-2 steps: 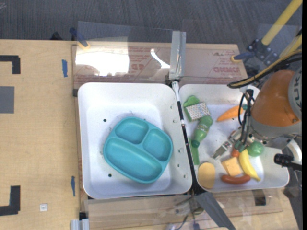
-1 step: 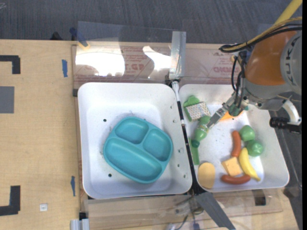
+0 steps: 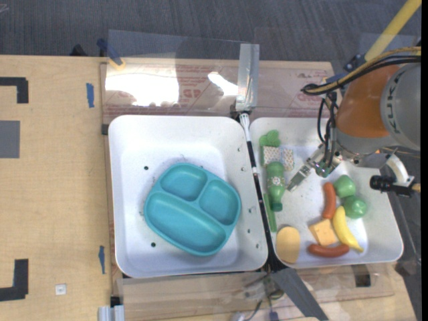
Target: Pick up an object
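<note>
Position of gripper (image 3: 306, 174): above the middle of the right bin (image 3: 388, 246), with fingers spread apart and nothing pinched between them. Judged as the approach step, with no object lifted yet. Nearest to the gripper, just beside its lower fingertip toward the view's left: green toy vegetable (image 3: 275, 196), long and narrow, with its long axis running from the far side to the near side of the worktop, about crosswise to the line of the spread fingers as far as can be told. Second candidate, near the gripper toward the view's lower right: carrot (image 3: 329, 200), also long, nearly the same direction of axis, slightly tilted. Farther from the gripper on that same side: banana (image 3: 346, 227), touching or almost touching an orange block (image 3: 324, 233), so probably harder to take alone. For the green toy vegetable, probably only a short shift to the view's left and then a descent; some risk of pushing it against the bin's wall instead of closing around it.
</note>
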Available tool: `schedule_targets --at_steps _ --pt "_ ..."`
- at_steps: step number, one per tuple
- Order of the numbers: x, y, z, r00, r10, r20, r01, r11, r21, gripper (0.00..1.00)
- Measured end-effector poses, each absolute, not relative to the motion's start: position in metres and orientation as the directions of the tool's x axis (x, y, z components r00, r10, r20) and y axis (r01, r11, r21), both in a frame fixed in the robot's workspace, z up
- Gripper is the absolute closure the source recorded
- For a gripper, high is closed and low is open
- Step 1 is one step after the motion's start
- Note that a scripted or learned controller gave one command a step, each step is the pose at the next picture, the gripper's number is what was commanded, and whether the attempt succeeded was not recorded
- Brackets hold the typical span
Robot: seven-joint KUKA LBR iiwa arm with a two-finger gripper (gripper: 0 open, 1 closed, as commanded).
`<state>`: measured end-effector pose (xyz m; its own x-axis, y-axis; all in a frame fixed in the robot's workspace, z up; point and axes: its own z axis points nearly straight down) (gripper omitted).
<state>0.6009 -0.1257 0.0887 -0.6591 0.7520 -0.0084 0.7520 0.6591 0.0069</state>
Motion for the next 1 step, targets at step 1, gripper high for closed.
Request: schedule_targets --at_steps 1 --pt "0.6658 -0.0742 0.192 -0.699 0.715 -0.011 0.715 0.699 0.011 0.0"
